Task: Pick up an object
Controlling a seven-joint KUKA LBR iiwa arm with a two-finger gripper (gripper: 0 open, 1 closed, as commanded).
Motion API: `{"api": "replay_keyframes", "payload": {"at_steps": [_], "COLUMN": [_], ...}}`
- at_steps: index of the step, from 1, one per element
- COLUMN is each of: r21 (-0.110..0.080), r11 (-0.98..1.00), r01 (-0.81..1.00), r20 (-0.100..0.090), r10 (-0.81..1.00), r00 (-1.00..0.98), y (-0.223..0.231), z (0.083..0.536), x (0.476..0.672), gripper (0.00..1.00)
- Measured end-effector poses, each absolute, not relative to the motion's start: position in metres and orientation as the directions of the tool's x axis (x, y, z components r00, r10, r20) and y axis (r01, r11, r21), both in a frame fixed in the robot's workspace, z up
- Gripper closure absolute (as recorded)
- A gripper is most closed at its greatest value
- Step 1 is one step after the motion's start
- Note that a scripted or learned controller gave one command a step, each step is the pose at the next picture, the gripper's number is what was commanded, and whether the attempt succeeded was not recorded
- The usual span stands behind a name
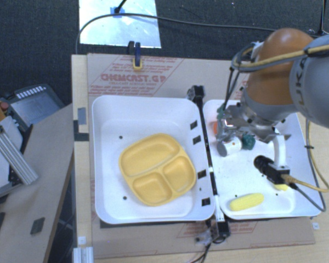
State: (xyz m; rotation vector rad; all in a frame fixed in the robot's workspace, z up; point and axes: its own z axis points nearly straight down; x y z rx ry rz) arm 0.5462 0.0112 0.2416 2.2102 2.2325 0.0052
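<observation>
We see arm low over right bin; yellow divided tray mid left bin. Yellow banana-shaped piece near right bin's front edge: we judge it light, smooth, slippery; grip across middle. Jaws: state unclear to us.

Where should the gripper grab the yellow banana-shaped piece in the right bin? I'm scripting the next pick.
Take the yellow piece across its narrow middle, coming straight down from above. It lies flat, long axis roughly left-right, with open floor of the right bin on both long sides.
</observation>
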Motion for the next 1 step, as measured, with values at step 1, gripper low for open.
{"api": "replay_keyframes", "payload": {"at_steps": [1], "r21": [0.001], "r11": [0.011], "r01": [1.000], "r20": [0.002], "r10": [1.000], "r00": [-0.011], "y": [0.0643], "z": [0.2461], "x": [0.5418], "gripper": [1.00]}}
